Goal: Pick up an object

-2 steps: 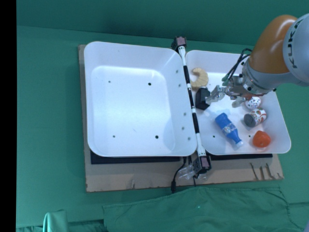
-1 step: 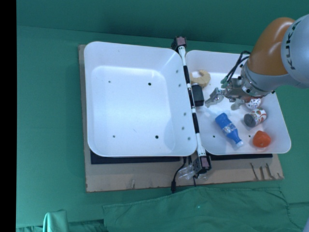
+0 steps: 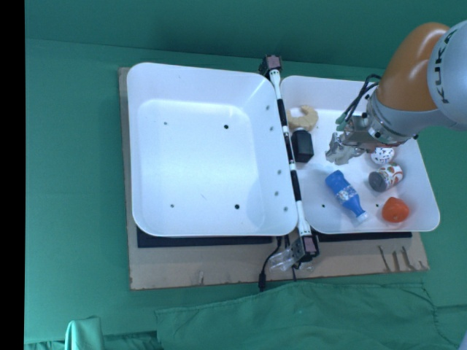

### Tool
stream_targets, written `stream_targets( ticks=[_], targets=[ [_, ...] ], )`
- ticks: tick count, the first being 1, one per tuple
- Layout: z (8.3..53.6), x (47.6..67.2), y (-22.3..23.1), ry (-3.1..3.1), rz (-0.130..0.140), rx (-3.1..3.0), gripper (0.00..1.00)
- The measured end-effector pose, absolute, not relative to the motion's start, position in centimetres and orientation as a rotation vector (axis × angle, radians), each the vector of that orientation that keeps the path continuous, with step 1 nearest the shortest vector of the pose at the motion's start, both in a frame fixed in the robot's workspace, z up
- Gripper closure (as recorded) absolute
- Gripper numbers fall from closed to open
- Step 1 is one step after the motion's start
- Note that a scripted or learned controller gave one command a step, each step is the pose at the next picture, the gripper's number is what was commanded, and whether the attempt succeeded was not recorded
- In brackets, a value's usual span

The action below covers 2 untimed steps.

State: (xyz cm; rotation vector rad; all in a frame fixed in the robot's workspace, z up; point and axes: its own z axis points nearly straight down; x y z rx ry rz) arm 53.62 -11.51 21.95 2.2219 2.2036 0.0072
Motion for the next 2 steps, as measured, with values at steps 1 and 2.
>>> stream_targets(
  ticks=[1, 2],
  targets=[
    [26.5, 54.0, -11.2, 2.212, 0.008, 2.218, 1.00],
    [32.8, 54.2, -12.1, 2.210, 0.008, 2.219, 1.00]
  ],
)
